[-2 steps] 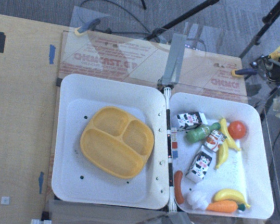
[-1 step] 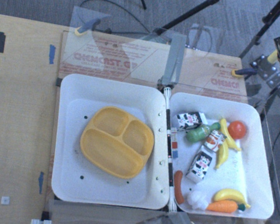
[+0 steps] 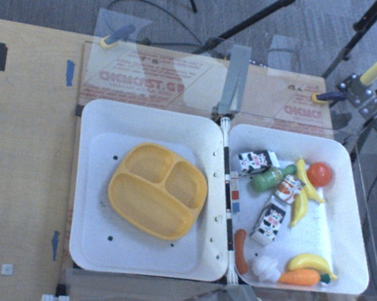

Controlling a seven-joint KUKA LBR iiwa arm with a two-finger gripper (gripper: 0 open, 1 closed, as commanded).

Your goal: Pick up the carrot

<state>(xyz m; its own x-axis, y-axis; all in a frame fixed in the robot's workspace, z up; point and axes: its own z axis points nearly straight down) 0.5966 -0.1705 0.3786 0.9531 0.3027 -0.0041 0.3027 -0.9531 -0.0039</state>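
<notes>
Starting at the near edge: the carrot lies flat in the near corner of the right bin, pressed close under a banana, with a white lump at its tip. That crowding is why I reckon a straight-down grab along its length suits best. Whether my fingers are spread or closed, I can't say. Farther back, a milk carton, then a tomato. A yellow plate sits in the left bin.
</notes>
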